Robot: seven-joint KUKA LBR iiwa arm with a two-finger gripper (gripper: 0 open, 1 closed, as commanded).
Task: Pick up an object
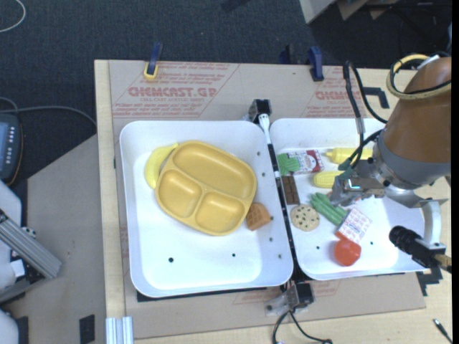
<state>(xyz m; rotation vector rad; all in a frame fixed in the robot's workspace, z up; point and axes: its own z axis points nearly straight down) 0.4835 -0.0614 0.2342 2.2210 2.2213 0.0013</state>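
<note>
Landmark: the yellow tray [206, 186], a smooth plastic plate with three compartments, sits tilted in the left bin [143, 249] and fills most of its upper half
Left bin extras: a pale yellow rounded piece [153, 165] pokes out from under the tray's left edge, and a small brown crusty chunk [258, 216] leans right against the tray's lower right corner
Divider: a dark strip [274, 174] runs between the two bins, just right of the tray
Right bin [373, 264]: here's the clutter, all to the right of the tray, packed close together
Crowd near the hand: a green leafy piece [287, 163] and a red-and-white packet [310, 161] lie nearest the tray's upper right, a brown chocolate bar [290, 190] below them, a round chocolate-chip cookie [305, 218] lower still
Further right of the tray: a yellow corn-like piece [326, 179], a yellow bottle shape [344, 154], a bunch of green stalks [328, 209], a white packet with red print [354, 225], and a glossy red tomato-like thing [347, 252] lowest of all
Hand [346, 190]: it's down over the right bin, far right of the tray, right above the green stalks and beside the corn piece; whether it's clenched or released, can't tell from here
Arm: grey with an orange band, coming in over the right bin's far side and covering part of it
Desk [215, 84]: brown printed cardboard under both bins
</note>
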